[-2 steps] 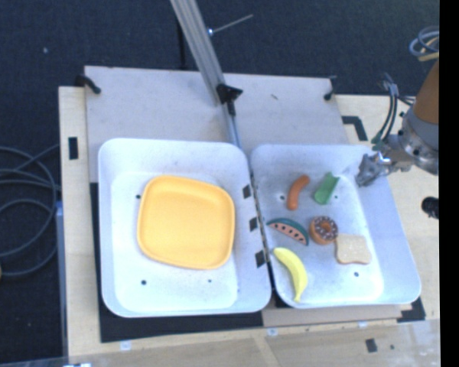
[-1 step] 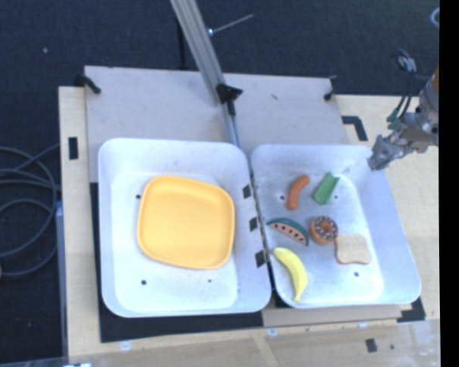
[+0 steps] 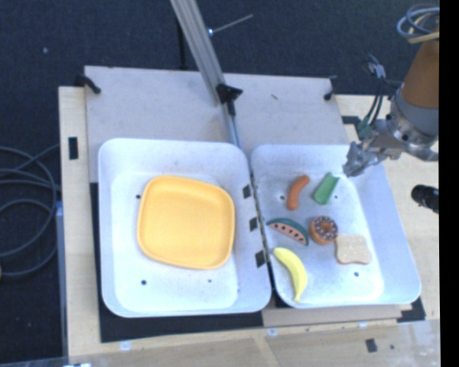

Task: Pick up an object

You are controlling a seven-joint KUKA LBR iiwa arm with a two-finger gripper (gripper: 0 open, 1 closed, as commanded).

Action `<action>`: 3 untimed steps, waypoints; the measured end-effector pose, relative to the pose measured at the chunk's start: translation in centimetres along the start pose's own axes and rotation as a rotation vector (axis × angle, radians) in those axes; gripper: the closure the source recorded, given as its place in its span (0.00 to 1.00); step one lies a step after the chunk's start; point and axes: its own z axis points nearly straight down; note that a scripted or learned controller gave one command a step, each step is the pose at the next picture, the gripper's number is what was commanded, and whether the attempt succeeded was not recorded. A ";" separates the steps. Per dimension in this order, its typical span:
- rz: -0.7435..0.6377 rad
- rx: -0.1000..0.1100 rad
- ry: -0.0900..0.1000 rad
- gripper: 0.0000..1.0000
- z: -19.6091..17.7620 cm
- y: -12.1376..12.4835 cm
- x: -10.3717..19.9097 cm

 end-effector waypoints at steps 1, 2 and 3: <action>-0.001 -0.001 0.000 1.00 0.1 -0.8 6.1; -0.002 -0.001 0.001 1.00 -0.3 -2.1 11.8; -0.001 -0.001 0.001 1.00 -0.4 -2.7 16.2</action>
